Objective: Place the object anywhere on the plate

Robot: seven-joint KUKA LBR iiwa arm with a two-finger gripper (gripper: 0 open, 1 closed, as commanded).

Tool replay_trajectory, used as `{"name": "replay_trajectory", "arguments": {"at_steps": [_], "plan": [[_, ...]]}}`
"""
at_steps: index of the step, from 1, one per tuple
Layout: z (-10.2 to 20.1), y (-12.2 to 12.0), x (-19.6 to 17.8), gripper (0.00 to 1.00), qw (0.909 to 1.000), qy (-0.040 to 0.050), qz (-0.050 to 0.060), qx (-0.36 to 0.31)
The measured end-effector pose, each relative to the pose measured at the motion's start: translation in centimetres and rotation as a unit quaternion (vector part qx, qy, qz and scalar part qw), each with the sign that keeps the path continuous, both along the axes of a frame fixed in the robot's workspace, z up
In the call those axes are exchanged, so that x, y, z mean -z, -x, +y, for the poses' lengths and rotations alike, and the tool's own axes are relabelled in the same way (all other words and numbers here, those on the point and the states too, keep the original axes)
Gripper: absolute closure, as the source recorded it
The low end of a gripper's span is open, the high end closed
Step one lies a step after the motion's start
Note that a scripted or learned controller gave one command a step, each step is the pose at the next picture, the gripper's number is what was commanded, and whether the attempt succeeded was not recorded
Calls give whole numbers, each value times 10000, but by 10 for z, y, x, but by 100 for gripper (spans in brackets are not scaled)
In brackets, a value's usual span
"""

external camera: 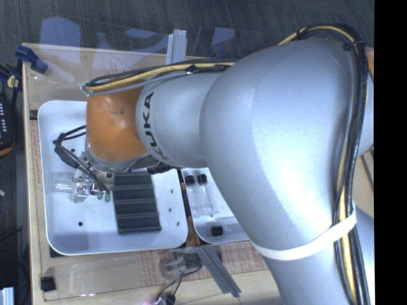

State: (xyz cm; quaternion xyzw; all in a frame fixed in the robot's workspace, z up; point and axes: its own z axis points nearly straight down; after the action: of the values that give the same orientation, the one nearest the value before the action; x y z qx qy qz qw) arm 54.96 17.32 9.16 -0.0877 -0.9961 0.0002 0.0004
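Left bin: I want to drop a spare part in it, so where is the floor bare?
The left bin has bare floor along its front, between the dark ridged block and its left wall. It's crowded in the middle, where the claw hangs beside the block.

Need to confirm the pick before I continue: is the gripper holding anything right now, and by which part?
Cannot be told. The gripper sits low in the left white bin beside a dark ribbed rectangular block, but its tip is a blur of clear parts.
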Motion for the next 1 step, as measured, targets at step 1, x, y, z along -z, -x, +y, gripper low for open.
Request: {"name": "replay_trajectory", "arguments": {"at_steps": [1], "plan": [[-55, 51, -1, 100, 9973, 5, -3, 738]]}}
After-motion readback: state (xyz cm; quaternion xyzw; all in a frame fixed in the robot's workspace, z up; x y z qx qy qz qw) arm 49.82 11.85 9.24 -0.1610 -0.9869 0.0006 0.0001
